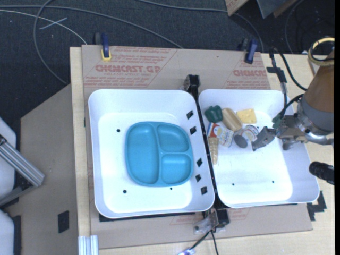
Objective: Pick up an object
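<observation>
Gripper (261, 138): poised low inside the right bin (276, 187), reached in from the right; whether the jaws are parted or closed cannot be told, and nothing is seen held between them.

Candidate objects: a cluster is lodged just left of the jaws and beyond them. A grey round piece (243, 139) is set nearest, almost touching the tips. A tan cylinder (231, 119), a yellow block (246, 115) and a green piece (213, 112) are grouped farther off, with a printed packet (214, 142) against the dividing wall.

Blue divided plate (158, 153): kept in the left bin (101, 142), well apart from the jaws.

Handling note: the grey piece is judged the easiest target; the jaws are best centred squarely over it before closing, so neighbours are not nudged.
</observation>
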{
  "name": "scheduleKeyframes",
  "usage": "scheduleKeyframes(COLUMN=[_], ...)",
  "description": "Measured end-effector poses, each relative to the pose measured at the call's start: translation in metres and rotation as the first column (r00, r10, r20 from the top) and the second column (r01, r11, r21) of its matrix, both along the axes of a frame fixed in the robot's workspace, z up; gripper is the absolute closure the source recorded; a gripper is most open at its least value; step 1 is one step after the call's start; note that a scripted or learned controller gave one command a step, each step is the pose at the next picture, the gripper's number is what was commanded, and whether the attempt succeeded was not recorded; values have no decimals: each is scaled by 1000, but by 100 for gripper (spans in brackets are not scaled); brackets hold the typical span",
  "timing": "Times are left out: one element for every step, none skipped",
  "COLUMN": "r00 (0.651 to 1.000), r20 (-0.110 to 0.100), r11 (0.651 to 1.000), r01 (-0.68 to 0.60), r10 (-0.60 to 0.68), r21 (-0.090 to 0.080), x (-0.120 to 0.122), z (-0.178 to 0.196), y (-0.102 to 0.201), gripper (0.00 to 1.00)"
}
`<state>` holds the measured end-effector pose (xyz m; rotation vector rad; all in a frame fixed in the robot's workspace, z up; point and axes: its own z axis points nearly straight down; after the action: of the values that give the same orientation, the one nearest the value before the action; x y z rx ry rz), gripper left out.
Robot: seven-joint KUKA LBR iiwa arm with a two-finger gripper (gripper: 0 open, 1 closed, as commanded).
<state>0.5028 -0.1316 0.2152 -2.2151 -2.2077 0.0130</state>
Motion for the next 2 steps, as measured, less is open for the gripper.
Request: scheduleKeyframes(r00=[1000,1000], r20=[14,12], r11=[1000,1000], r01=[-4,-3], r10=[4,3], r21=[-2,-2], x=[3,-1], z=[7,-35], y=[0,4], gripper=[0,0])
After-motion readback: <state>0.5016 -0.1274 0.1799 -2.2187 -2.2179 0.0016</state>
